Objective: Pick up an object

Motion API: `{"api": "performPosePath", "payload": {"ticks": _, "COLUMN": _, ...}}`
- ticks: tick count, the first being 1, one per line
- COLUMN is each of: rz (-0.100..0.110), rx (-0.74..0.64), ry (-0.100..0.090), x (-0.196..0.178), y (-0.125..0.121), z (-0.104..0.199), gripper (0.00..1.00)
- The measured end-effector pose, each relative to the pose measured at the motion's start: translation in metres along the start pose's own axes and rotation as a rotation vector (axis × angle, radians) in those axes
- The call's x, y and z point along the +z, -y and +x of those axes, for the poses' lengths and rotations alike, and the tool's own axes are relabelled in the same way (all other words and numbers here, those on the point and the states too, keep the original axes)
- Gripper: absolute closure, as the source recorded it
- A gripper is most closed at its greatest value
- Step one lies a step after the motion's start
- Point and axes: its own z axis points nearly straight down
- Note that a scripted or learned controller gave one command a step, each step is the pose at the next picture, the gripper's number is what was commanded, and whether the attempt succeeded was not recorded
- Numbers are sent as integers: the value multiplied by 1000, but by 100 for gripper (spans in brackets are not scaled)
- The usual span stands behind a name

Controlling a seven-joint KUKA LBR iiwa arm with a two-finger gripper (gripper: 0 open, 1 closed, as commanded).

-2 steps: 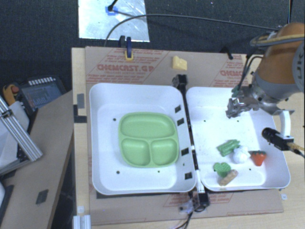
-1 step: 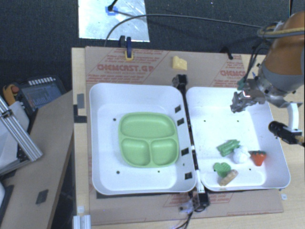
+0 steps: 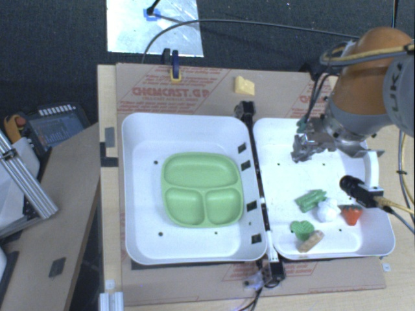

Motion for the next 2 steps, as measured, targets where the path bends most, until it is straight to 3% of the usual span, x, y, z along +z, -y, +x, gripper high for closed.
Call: {"api": "performPosePath", "payload": {"ticks": 2, "rz": -1, "rx": -2, "ry": 0, "x": 3, "y": 25, "z": 109, "gripper": 100}}
